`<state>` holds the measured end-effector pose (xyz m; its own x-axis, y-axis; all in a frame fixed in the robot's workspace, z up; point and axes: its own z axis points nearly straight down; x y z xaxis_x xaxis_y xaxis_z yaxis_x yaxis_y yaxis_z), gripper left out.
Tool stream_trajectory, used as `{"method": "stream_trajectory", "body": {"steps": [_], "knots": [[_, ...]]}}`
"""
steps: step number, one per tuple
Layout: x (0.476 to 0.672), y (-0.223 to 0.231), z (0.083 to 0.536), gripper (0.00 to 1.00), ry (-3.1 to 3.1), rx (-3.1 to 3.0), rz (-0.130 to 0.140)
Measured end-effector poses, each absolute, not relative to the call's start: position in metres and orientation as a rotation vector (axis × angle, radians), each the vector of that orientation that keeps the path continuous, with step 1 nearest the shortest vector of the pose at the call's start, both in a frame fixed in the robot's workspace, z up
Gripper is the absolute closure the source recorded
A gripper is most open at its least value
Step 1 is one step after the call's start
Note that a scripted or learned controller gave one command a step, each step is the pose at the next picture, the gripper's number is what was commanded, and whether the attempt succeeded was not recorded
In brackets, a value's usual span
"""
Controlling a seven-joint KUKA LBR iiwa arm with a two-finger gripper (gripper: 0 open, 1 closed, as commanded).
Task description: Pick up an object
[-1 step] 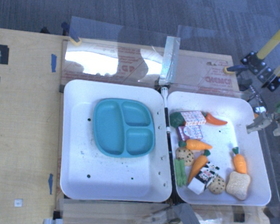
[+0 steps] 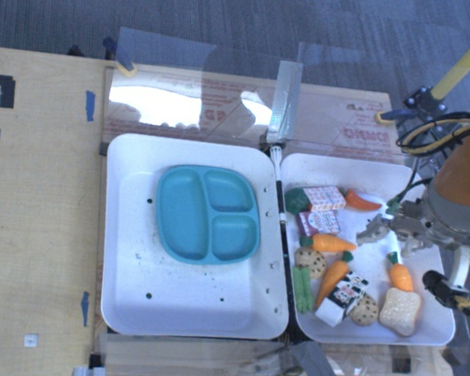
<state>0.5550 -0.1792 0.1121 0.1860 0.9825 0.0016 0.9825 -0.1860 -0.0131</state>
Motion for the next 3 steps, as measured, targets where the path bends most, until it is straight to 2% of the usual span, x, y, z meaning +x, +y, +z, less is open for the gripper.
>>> {"method": "stream_trajectory", "body": {"steps": [1, 2, 3], "knots": [[0.527, -0.129, 0.087, 0.00, -1.894, -2.511, -0.006], [0.627, -0.143, 0.086, 0.00, -2.297, -2.149, -0.003], [0.630, -0.142, 0.099, 1.00, -2.306, -2.150, -0.007]]}}
